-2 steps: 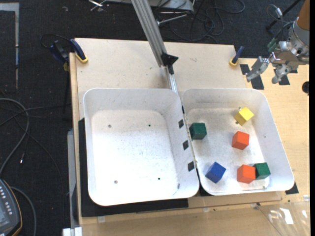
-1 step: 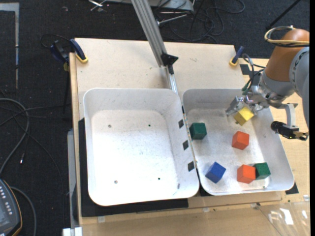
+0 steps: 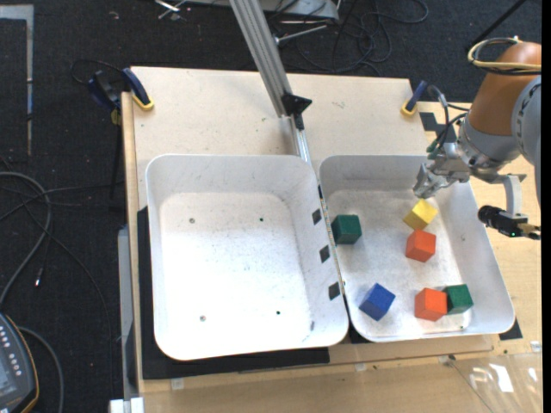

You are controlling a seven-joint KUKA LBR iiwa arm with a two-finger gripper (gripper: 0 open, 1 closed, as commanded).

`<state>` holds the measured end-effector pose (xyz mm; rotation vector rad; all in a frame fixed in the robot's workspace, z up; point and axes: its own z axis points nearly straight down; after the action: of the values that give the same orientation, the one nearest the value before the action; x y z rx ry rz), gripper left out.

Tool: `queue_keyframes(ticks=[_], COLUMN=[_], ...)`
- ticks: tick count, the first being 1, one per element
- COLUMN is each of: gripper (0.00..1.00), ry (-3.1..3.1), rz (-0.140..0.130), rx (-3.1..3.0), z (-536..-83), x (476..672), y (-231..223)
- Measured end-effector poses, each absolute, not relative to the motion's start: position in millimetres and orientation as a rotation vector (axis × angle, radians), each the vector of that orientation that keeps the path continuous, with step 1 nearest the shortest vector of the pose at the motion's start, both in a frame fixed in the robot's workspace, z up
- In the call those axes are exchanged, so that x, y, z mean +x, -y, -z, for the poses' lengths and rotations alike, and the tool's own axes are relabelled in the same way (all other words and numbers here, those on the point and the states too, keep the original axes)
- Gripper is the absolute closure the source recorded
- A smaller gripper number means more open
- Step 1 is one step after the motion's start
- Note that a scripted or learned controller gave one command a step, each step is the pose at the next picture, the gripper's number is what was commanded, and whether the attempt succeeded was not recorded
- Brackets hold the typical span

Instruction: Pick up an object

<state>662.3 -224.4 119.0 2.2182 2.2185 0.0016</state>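
In the right bin [image 3: 379,172] lie several small blocks: a yellow one [image 3: 420,215] at the upper right, an orange one [image 3: 421,246] just below it, a dark green one [image 3: 347,229] near the divider, a blue one [image 3: 377,301] at the front, and an orange one [image 3: 430,304] touching a green one [image 3: 459,298] at the front right. My gripper [image 3: 428,186] hangs over the bin's far right part, just above and behind the yellow block, pointing down. No block sits between its tips.
The left bin [image 3: 172,179] stands beside the right one. A slanted metal rail [image 3: 263,46] runs from the top down to the bins' shared edge. Clamps [image 3: 138,93] mark the bench's back corners. A black fitting [image 3: 506,222] juts from the arm over the right bin's rim.
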Motion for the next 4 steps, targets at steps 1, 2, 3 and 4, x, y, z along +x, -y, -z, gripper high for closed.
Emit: queue_keyframes(ticks=[1, 2, 3, 4], gripper=[0.0, 0.0, 1.0, 1.0], ry=[-2.219, -2.222, -2.218, -2.219], rz=[-0.001, 0.004, -0.001, -0.007], rx=[2.219, 2.226, 2.222, 2.213], z=[-118.4, -94.1, -106.0, -215.1], x=[662.1, 624.5, 626.8, 616.2], y=[224.3, 206.1, 207.3, 195.3])
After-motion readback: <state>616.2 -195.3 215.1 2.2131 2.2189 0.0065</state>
